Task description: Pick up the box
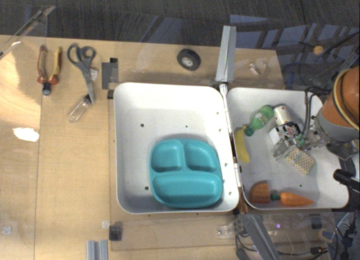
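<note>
Gripper lowered into the right bin, its fingers too blurred to judge as spread or pressed together.
Box, patterned and partly hidden, lies just beside the fingertips at four o'clock. Green bottle sits toward ten o'clock, carrot toward six; the arm is cut off at three.
</note>
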Robot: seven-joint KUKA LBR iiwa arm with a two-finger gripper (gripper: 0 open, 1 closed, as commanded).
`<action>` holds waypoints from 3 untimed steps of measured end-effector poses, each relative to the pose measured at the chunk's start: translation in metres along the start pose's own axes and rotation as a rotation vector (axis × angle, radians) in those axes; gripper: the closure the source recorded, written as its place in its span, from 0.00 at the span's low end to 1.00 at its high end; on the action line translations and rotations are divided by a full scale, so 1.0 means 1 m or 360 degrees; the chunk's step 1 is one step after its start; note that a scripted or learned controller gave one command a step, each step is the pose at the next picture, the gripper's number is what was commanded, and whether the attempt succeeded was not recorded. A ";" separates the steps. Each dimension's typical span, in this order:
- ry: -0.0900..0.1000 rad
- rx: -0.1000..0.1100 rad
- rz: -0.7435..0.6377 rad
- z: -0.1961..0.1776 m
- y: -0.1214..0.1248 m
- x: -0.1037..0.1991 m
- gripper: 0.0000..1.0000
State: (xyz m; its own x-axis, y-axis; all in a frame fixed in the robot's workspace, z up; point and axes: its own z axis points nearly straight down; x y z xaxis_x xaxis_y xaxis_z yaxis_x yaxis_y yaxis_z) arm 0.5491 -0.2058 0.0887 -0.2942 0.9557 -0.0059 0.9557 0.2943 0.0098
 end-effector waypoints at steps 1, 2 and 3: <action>0.0020 0.0033 -0.0180 0.002 0.069 -0.023 0.00; 0.0030 0.0051 -0.0185 -0.007 0.066 -0.022 1.00; 0.0019 0.0032 -0.0189 -0.009 0.070 -0.022 0.00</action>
State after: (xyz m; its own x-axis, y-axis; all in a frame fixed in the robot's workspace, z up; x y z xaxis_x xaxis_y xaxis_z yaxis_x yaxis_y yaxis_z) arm 0.6224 -0.2066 0.0985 -0.4051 0.9142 0.0060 0.9142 0.4052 -0.0101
